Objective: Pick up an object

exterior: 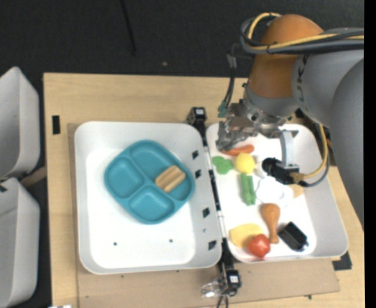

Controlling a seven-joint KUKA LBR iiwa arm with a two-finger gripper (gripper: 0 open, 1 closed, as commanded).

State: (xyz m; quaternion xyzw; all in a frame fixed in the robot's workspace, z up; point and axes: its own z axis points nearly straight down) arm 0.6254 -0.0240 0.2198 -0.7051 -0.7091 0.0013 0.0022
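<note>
— Pincer (pixel 229 138) hangs low at the back-left corner of the right bin (pixel 329 233), just above the orange carrot (pixel 238 151). Is it clamped on anything?

— Can't tell — the wrist hides that end, and I see nothing that is plainly caught in it.

— So what would it go for?

— The carrot is my guess, since it lies right under the tool, touching the yellow lemon (pixel 244 164) and just beside the green leaf (pixel 222 165). It looks like toy food: light, stiff, smooth plastic, so likely slippery.

— Where to grip?

— Across the narrow middle, square to its length — the tapered ends would probably squirt out. The lemon crowds one side, so it may get nudged.

— And the left bin (pixel 92 236)?

— Blue divided plate (pixel 136 178) with a bread piece (pixel 170 178) on it, well apart from the tool.
</note>
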